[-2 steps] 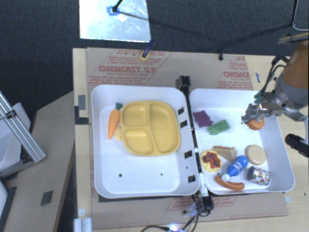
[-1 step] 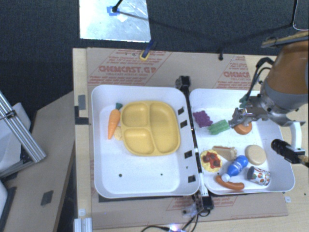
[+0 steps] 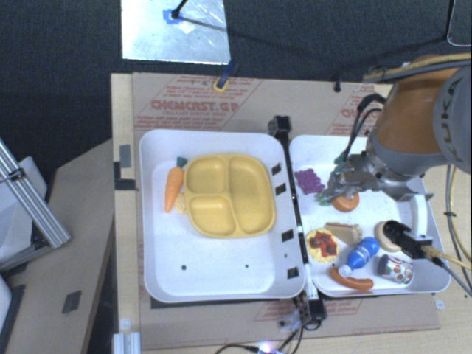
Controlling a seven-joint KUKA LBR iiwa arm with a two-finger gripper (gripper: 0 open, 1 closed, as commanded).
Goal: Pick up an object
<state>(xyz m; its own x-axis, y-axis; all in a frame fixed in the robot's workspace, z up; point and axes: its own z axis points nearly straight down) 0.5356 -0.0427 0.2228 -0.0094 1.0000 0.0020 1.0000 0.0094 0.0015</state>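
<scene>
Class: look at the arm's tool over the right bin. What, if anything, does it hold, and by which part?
It cannot be told. The tool sits over a round orange toy beside the purple grape cluster, but no grip shows.

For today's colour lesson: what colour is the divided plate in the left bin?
Yellow plate, seen in the camera view.

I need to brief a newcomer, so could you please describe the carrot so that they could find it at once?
Start at the left white bin, which holds a yellow divided plate. The carrot lies just off that plate's left edge, running roughly up and down the view. It is the bin's one orange thing, tapered, with a small green top at its upper end.
</scene>
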